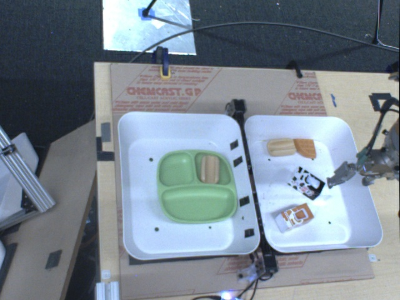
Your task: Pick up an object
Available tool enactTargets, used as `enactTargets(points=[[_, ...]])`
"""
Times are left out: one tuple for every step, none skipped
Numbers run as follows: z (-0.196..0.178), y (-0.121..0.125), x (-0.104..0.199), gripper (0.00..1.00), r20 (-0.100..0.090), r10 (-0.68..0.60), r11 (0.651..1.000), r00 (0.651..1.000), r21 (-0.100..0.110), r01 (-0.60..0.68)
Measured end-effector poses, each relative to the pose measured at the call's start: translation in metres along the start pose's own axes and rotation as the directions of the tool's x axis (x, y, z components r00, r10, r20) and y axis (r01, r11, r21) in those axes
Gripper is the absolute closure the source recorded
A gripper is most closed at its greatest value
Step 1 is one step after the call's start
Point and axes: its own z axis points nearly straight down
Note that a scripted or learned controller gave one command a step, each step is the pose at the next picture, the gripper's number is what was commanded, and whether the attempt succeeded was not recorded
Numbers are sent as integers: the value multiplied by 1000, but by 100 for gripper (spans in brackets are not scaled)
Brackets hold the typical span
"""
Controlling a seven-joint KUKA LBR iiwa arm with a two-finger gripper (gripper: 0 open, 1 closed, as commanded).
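1. The gripper reaches in from the right edge of the frame, low over the right bin, its grey fingers pointing left and slightly down toward the bin's middle.

2. Whether the fingers are open or closed cannot be told at this slant, and nothing can be seen held between them.

3. Only the wrist end of the arm is in frame, a grey and metallic cluster hanging over the bin's right wall, with dark cables looping up behind it.

4. Just left of the fingertips lies a black-and-white patterned object (small, tilted, too blurred to name more closely), near the gripper but with no visible contact.

5. Toward the bin's far side rests a tan bread-like piece, touching an orange-brown piece at its right.

6. Nearer the camera in the same bin sits a small white-and-orange carton, lying at an angle, well apart from the gripper.

7. The left bin holds a green divided plate, and a tan hot-dog-like toy lies in its upper right compartment.

8. Both bins rest side by side on a cardboard sheet printed with red lettering.
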Motion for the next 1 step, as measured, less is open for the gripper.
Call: enactTargets(points=[[-5,2,0,0,3,-3,1000,1000,-10,3]])
